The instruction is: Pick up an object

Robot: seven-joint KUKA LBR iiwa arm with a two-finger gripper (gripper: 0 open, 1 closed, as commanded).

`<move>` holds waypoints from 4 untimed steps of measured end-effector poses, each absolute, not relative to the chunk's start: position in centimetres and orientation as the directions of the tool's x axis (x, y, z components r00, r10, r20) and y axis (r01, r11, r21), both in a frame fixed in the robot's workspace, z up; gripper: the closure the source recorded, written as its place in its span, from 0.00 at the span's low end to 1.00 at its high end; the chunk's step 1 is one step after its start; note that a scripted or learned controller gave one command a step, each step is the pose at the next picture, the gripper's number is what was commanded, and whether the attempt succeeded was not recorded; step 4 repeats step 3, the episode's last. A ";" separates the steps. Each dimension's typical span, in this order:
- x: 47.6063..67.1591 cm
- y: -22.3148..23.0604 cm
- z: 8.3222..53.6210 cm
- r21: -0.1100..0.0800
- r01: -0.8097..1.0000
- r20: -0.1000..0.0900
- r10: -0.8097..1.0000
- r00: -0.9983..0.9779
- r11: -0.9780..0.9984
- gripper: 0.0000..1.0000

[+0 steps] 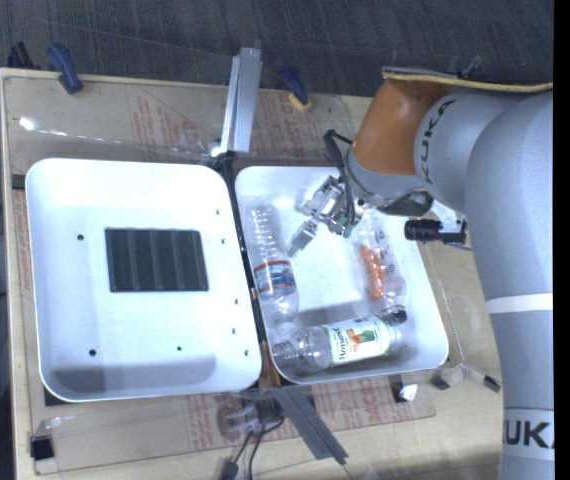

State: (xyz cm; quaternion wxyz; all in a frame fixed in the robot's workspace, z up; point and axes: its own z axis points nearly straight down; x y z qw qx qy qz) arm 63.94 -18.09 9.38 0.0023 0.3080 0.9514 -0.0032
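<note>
The gripper [317, 216] hung over the upper part of the right bin [425, 313], its fingers spread apart with nothing between them. Three bottles lay in that bin. One with a blue label [271, 265] lay along the bin's left wall, just below and left of the gripper. One with an orange label [377, 266] lay to the gripper's right. A third [340, 344] lay across the bin's lower edge. The left bin [55, 228] held a dark ribbed panel [156, 259].
</note>
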 end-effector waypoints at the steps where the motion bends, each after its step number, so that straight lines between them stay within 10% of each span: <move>1: 61.1 -19.7 23.5 0.000 0.473 -0.004 0.473 -0.881 0.881 0.00; 2: 59.8 -20.5 13.8 -0.001 0.476 0.002 0.476 -0.880 0.880 0.00; 4: 62.3 -17.1 10.6 -0.007 0.653 -0.018 0.653 -0.757 0.757 0.00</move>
